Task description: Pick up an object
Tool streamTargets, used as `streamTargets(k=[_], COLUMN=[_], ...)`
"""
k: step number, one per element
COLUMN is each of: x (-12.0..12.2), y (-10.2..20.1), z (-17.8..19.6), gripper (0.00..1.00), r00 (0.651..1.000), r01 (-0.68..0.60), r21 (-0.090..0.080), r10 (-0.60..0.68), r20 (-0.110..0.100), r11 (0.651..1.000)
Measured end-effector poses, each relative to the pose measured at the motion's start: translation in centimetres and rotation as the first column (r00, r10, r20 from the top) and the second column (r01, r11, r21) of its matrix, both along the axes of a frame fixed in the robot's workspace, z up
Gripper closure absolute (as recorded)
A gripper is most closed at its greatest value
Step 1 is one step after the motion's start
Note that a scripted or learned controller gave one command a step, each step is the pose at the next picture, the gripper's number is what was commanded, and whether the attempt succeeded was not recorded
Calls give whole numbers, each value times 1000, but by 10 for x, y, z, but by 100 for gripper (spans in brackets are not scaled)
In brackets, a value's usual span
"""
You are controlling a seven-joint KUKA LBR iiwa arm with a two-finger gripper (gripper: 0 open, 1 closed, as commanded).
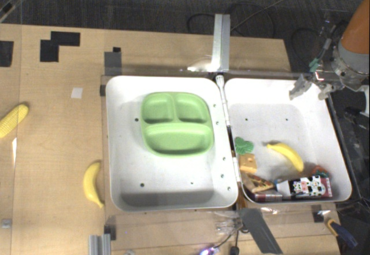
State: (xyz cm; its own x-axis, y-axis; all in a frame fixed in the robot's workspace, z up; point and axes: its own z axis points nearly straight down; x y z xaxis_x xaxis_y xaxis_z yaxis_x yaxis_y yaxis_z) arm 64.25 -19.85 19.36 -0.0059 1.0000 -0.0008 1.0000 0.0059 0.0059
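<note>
Banana lies in the right bin near its front clutter, while your pincer hovers empty and spread wide at the far rim: approach step, needing descent toward the fruit.

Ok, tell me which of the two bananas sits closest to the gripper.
The banana in the right bin, lying among the clutter below the gripper. The other banana lies outside the bins on the bench, left of the left bin.
</note>
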Motion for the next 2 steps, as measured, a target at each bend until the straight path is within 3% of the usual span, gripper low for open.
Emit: streamTargets(k=[1, 2], x=[-61, -119], y=[-6, 36], z=[-79, -103], gripper=[0, 0], r00=[1000, 999], r01=[-31, -42], r21=[0, -3], r10=[31, 42], r20=[-1, 8], r11=[1000, 999])
